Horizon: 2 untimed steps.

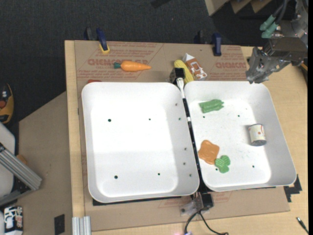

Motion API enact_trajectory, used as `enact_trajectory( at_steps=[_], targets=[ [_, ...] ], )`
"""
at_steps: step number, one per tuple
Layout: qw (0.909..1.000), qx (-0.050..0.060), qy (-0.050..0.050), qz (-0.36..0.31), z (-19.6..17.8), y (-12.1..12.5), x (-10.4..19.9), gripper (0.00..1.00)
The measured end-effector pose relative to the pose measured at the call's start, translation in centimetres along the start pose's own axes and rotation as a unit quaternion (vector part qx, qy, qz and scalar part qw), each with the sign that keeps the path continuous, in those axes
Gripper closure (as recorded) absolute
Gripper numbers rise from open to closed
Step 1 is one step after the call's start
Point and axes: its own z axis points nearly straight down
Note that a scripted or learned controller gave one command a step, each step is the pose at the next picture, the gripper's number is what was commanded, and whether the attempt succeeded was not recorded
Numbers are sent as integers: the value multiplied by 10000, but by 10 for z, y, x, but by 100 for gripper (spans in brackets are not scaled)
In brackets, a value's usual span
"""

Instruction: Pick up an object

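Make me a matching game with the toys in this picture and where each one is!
Things:
1. carrot
2. small can
3. flat green leaf toy
4. hand

Places:
A. right bin, near its right side
B. on the board behind the left bin
C. above the right bin's far right corner
D. right bin, far end

Pairs: 1-B, 2-A, 3-D, 4-C

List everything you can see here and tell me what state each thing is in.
Gripper: above right bin's far corner, holding nothing.
Small can: on its side, right bin.
Green leafy piece: lying flat, right bin.
Orange piece: flat, touching small green piece.
Carrot: lying outside the bins.
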Motion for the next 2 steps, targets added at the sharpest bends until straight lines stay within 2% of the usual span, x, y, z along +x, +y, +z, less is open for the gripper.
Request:
enact_trajectory(
  at_steps=[1,2],
  targets=[
    [9999,21,-31,95,6,-1,-161,100],
    [10000,22,-15,7,6,0,-152,0]
  ],
)
